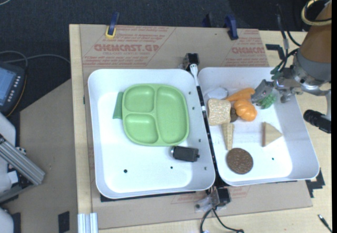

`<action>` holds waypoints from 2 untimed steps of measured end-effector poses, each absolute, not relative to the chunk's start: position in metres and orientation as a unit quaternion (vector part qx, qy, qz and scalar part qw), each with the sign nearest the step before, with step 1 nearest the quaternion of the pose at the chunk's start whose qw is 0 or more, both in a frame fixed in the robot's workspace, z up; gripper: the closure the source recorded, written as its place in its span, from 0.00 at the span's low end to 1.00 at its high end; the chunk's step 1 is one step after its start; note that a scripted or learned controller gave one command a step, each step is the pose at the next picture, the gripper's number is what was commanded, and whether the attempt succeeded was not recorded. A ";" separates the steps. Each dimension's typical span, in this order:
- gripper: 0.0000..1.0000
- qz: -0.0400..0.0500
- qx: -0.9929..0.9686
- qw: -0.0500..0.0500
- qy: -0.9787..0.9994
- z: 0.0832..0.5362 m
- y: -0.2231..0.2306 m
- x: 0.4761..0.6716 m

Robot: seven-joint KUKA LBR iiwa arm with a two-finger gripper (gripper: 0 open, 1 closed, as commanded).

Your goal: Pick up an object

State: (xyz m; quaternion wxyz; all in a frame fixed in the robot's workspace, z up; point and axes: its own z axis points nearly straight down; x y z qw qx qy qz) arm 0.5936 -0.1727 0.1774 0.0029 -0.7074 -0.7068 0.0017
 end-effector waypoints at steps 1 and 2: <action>0.00 0.001 -0.707 0.002 -0.707 0.134 -0.168 0.593; 0.00 -0.002 -0.707 -0.004 -0.707 0.099 -0.168 0.595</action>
